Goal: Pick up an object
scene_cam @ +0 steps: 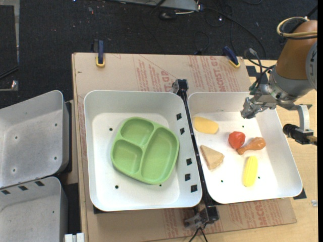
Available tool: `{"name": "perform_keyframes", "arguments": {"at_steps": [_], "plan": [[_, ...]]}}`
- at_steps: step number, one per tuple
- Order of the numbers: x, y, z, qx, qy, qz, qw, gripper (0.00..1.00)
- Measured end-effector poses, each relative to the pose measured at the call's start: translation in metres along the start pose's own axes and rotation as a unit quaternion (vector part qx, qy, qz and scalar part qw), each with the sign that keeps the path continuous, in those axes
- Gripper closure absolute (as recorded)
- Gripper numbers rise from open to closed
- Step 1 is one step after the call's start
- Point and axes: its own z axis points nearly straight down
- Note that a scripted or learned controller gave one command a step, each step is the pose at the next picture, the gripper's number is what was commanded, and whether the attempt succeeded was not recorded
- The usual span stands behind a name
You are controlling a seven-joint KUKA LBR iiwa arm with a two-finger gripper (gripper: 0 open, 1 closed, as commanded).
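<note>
Camera view: hand (249,112), grip unclear, perhaps empty, above-right of tomato (236,139)

Green divided plate (145,150) in left bin (96,135), toy foods in right bin (282,185)

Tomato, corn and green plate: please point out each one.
Tomato (236,139), camera view, middle of its red top.
Corn (250,171), camera view, middle of the yellow cob.
Green plate (145,149), camera view, ridge between its compartments.

Bench (136,69) bears two white bins (96,150) (285,160).
</note>
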Motion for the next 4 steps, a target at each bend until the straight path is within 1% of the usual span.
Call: {"name": "perform_keyframes", "arguments": {"at_steps": [1, 2, 3, 4], "plan": [[0.000, 0.009, -0.046, -0.001, 0.000, -0.001, 1.0000, 1.00], [0.000, 0.010, -0.081, 0.000, 0.000, -0.001, 1.0000, 1.00], [0.042, 0.001, -0.081, 0.002, 0.001, -0.002, 1.0000, 1.00], [0.103, -0.011, -0.082, 0.002, 0.001, -0.004, 1.0000, 1.00]]}}
